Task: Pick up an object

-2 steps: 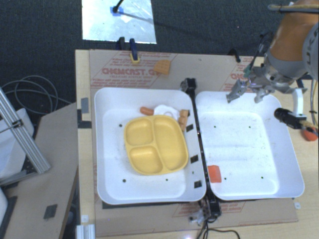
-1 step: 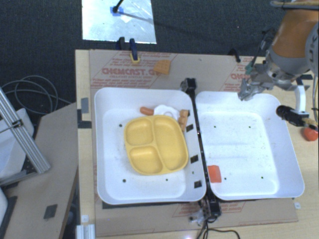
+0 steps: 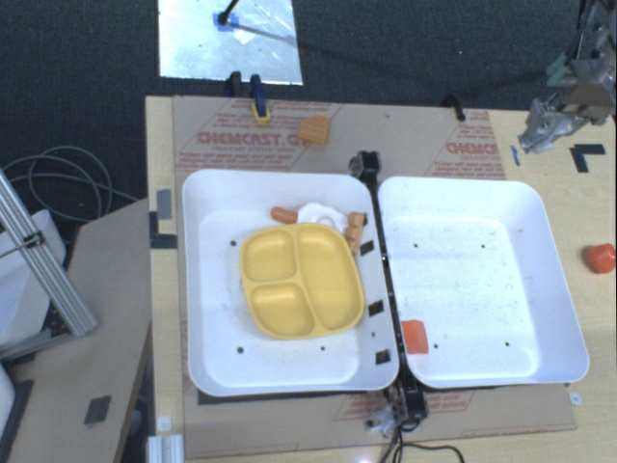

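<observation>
Objects: one yellow tray (image 3: pixel 297 283); two bins (image 3: pixel 212 258); gripper (image 3: pixel 564 99) grip cannot be told.

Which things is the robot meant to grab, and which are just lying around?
To grab, in the bins:
yellow divided plastic plate
orange block
small orange sausage-shaped piece
white crumpled object
tan cork-like piece

Lying about, outside the bins:
tan sponge-like block
red-orange object
shiny foil sheet
</observation>
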Controlling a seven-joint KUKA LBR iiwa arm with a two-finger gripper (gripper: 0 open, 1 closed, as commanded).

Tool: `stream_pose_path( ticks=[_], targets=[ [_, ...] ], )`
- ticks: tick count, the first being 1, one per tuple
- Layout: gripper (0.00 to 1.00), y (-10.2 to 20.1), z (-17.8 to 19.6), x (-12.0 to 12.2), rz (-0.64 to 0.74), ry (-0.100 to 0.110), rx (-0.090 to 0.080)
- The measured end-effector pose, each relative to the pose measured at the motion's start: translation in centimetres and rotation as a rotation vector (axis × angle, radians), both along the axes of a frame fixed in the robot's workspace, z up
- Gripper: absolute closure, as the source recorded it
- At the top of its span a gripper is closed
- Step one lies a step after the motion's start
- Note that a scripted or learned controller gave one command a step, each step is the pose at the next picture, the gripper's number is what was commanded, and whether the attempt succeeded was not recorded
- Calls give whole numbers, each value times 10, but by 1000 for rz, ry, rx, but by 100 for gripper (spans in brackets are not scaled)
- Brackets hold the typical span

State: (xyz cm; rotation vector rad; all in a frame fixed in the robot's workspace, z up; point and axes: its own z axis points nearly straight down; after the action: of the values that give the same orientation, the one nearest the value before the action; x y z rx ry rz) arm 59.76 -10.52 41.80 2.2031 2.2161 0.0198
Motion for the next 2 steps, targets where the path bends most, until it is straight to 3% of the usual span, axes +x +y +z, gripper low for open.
stream_pose_path(
  ticks=[1,2],
  targets=[
    [100,-7,127,-92,-2,1,0],
    [0,-5,118,-88,-1,17,2]
  ],
)
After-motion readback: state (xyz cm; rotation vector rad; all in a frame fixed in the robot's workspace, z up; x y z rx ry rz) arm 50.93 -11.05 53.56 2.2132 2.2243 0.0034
